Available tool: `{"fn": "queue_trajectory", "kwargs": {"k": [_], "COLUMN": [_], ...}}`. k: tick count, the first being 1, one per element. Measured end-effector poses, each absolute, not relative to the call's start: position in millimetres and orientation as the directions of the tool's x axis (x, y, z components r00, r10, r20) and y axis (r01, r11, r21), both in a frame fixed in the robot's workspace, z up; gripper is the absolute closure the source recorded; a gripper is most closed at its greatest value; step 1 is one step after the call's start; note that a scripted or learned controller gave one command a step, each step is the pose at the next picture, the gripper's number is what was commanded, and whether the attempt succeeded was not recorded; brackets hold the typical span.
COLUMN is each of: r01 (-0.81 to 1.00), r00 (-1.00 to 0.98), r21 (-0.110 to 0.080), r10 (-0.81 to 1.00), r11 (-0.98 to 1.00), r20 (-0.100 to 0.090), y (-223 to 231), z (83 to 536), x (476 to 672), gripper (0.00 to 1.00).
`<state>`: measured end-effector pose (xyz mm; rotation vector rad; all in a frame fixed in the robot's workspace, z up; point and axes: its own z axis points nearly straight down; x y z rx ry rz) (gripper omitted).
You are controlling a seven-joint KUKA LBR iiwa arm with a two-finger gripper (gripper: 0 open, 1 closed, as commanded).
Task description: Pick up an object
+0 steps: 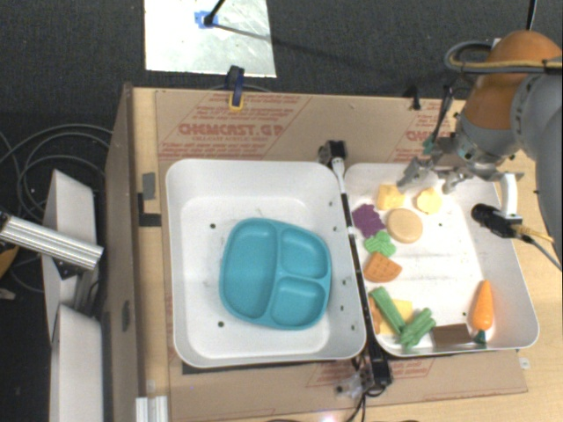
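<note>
Two bins sit side by side on the bench. In the left bin [189, 200] a divided plate [274, 272] lies toward its near right corner. The right bin [519, 310] holds toy foods: most crowd its left edge, while a carrot [481, 304] lies by its near right corner.

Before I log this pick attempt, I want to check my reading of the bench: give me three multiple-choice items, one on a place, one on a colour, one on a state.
1. Where does the divided plate lie?
A. left bin
B. right bin
C. on the cardboard

2. What colour is that plate?
A. red
B. teal blue
C. yellow

3. How does the gripper stand to the toy food?
A. above the right bin's far end, near the yellow pieces
B. down on the carrot
C. inside the left bin

Answers: 1 A, the plate lies on the left bin's floor. 2 B, its surface is teal blue. 3 A, the gripper is over that far end beside the yellow pieces.
</note>
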<state>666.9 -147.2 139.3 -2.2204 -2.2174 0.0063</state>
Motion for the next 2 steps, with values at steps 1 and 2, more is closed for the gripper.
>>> {"fn": "queue_trajectory", "kwargs": {"k": [1, 2], "r01": [1.000, 1.000], "r00": [0.001, -0.002], "r21": [0.009, 0.007], "r10": [1.000, 1.000], "r11": [-0.001, 0.002], "r20": [0.002, -0.001], "y": [-155, -155], "z": [86, 97], "x": [653.8, 653.8], "gripper": [0.00, 1.00]}}
